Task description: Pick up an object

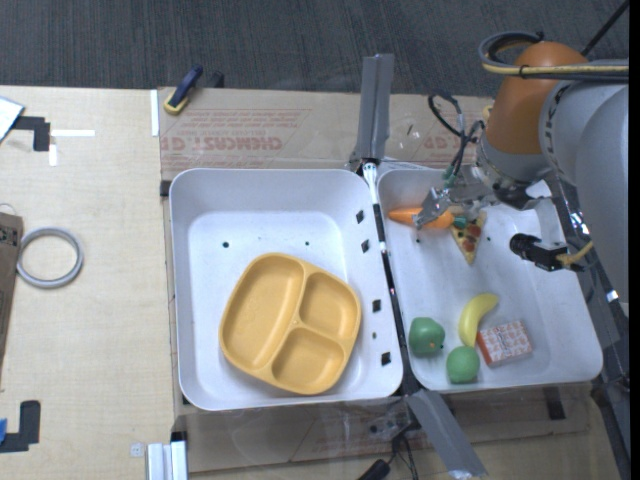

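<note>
in the camera view the pincer is low in the far left corner of the right bin, its grey fingers right over the orange carrot that lies there. the fingertips seem to touch or straddle the carrot's thicker end, but the parts are too small and dark to judge, so i cannot tell whether the pincer is open, closed or gripping it. just beside the pincer, toward the bin's middle, lies a pizza slice, its point aimed at the near side.

nearer in the same bin a yellow banana lies tilted, with a green apple to its left and a second green fruit just below it, near the front rim. a small red and white box lies just right of the banana; its print is too small to read.

the left bin holds a yellow divided plate with three compartments.

behind the bins a flat piece of cardboard lies on the surface, with red lettering seen upside down; i cannot read it with any certainty. a roll of tape lies well apart on the left of the surface, and a blue and yellow tool rests at the cardboard's far left corner.
</note>
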{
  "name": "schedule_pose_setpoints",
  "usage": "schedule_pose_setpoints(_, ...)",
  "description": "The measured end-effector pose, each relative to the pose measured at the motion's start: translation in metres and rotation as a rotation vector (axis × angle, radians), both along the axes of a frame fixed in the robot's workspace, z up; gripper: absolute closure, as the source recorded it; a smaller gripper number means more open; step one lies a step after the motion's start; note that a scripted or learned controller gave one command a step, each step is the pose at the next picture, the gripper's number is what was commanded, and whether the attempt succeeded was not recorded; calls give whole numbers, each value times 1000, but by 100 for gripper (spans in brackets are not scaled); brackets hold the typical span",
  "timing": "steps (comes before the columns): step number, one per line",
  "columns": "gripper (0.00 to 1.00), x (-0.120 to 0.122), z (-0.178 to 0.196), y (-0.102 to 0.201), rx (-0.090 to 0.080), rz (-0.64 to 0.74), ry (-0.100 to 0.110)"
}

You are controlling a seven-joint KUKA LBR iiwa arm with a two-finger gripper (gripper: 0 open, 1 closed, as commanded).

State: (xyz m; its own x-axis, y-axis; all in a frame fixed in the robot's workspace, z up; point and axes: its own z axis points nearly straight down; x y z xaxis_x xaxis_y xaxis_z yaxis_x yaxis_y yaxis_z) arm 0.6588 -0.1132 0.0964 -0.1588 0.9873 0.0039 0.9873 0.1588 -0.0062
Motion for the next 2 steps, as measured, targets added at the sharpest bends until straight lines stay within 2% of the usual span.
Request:
schedule_pose_setpoints(1, 100, -2, 9, -4, -7, 0, 6)
schedule_pose_setpoints(2, 100, 1, 111, 46, -5, 78, -9)
